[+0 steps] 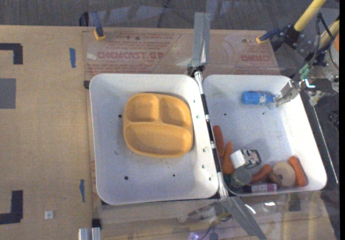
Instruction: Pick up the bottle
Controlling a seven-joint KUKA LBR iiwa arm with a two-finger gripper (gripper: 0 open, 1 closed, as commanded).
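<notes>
The bottle [257, 97] is blue with a pale label and lies on its side near the far wall of the right bin [302, 125]. My gripper [284, 96] reaches in from the right and sits at the bottle's right end, close to it or touching it. The bottle still rests on the bin floor. The arm's wrist [323, 72] hangs over the bin's far right corner.
Several orange carrots [218, 139], a small black-and-white container [246, 158] and a beige round item [283, 173] crowd the right bin's near side. A yellow divided plate [158, 124] lies in the left bin [108, 169]. A metal divider [200, 45] runs between the bins.
</notes>
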